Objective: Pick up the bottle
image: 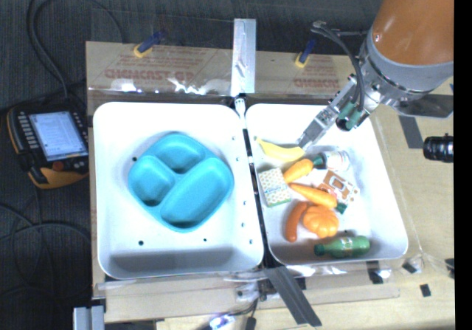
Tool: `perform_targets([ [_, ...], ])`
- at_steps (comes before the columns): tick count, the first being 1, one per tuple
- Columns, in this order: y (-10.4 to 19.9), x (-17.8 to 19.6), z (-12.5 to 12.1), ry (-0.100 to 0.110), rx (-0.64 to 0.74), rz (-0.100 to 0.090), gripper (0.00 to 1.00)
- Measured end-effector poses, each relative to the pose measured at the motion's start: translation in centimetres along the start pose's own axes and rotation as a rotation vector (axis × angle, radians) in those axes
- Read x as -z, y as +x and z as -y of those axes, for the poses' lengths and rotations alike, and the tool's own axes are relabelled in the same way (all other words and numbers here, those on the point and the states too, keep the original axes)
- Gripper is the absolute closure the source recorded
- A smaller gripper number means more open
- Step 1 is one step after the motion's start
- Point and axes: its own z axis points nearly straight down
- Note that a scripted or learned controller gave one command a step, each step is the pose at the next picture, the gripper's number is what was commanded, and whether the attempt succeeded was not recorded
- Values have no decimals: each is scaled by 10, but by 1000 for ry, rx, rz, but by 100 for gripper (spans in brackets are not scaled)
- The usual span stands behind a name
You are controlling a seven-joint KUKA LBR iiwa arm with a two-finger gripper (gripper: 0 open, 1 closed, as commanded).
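Observation:
A dark green bottle [343, 246] lies on its side at the front of the right bin [391, 203], cap end pointing right. My gripper [308, 136] reaches down and to the left from the grey and orange arm [409, 18]. It hovers at the back of the right bin, just above a yellow banana [279, 149]. The green bottle is well in front of it, with a cluster of toy food in between. Nothing shows in the gripper's grasp.
The right bin also holds an orange carrot [315, 194], an orange pepper [321, 221], a patterned sponge [273, 187] and a white labelled packet [341, 184]. The left bin [118, 247] holds a blue divided plate [181, 179]. A teach pendant [48, 140] lies left of the bench.

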Motion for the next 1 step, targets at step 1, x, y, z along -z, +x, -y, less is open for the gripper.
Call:
perform_targets([
  [1, 63, -1, -51, 1, 10, -1, 100],
])
